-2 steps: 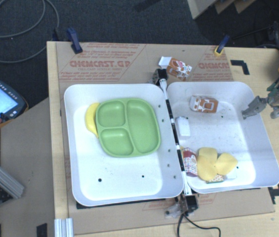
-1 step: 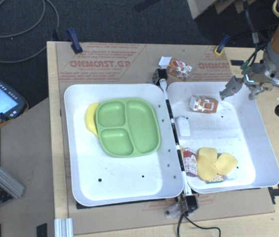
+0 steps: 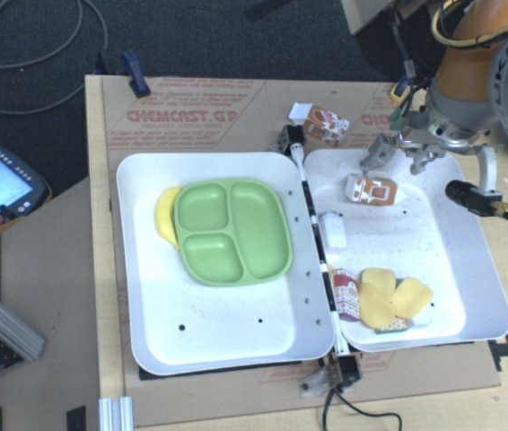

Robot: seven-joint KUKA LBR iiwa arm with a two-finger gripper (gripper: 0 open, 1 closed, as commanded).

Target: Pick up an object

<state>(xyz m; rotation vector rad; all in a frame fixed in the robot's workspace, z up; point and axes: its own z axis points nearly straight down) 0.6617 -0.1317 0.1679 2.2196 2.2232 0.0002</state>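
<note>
My end effector (image 3: 399, 151) hangs at the far end of the right bin (image 3: 469, 268), its two fingers spread wide with nothing between them. The nearest candidate, a small orange-and-white packet (image 3: 372, 190), lies flat on the bin floor just near-left of my fingertips. I judge the main risk to be a miss: the packet is low and flat, so my fingers could close above it or skid it toward the bin wall. If I come down off-centre, one finger may land on the packet and pin it. The yellow pieces (image 3: 390, 298) at the near end sit heaped with a red-and-white wrapper (image 3: 346, 296), so a grab there could take two things or none. A yellow thing (image 3: 165, 215) in the left bin is mostly hidden under the green divided plate (image 3: 233, 232). The packet's printing is too small to read.
</note>
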